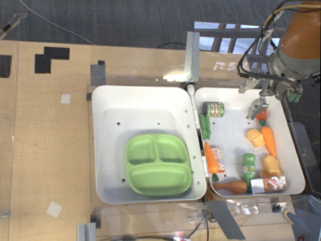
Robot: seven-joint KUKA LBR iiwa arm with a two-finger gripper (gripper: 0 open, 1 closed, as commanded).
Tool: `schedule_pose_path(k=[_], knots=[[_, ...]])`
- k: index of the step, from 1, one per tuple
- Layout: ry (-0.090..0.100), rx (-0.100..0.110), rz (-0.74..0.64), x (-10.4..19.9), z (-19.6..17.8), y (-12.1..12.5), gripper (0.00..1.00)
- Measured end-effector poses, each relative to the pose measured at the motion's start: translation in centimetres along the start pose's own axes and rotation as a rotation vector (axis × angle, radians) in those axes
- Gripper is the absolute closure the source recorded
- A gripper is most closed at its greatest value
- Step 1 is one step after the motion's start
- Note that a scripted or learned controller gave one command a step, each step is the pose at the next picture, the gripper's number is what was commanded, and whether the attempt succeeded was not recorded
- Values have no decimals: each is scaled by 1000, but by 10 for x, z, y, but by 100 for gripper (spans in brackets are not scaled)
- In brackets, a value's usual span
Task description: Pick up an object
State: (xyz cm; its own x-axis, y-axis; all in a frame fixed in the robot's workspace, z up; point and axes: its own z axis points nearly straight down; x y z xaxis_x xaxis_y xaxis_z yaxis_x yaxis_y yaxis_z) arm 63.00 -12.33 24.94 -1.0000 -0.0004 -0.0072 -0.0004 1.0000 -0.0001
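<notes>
On the worktop [45, 149], far left, bare wood with black marker squares. Left bin [108, 114] holds one green divided plate [158, 163], flat, toward its near half. Right bin [228, 134] carries all the small stuff: green can [213, 109] lying on its side near the far left corner, green pod-like piece [204, 126] just below it along the left wall, orange-and-white packet [214, 159] further down that wall, brown sausage-like item [231, 187] at the near edge. Middle: green bottle [248, 166], yellow-orange chunk [256, 137]. Right side: carrot [269, 139], tan piece [272, 164], white-and-red labelled bottle [268, 184] lying flat by the near wall.

Gripper [258, 108] hangs at the far right part of the right bin, arm coming in from the right. Small red-orange item [261, 116] sits just under and beside the fingertips; likely the target, though any object fits the task. Jaws: cannot tell whether wide or narrow, metal parts overlap from this angle.

Step judged: approach or descent, nothing seen between the fingers yet. Next move calls for lining up over one item and dropping cleanly; the carrot and yellow chunk sit near, so a crowded grasp is a risk.

Hard to read: red-orange item partly hidden by the gripper, identity unclear. Upper arm is cut off by the frame edge.
</notes>
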Motion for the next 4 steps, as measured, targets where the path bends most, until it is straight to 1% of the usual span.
schedule_pose_path(k=[1,2,3,4], knots=[[4,-2,-183,48,135,-21,0],[-15,3,-99,97,158,-27,0],[-5,0,40,-28,162,-20,0],[-7,1,226,35,160,-8,0]])
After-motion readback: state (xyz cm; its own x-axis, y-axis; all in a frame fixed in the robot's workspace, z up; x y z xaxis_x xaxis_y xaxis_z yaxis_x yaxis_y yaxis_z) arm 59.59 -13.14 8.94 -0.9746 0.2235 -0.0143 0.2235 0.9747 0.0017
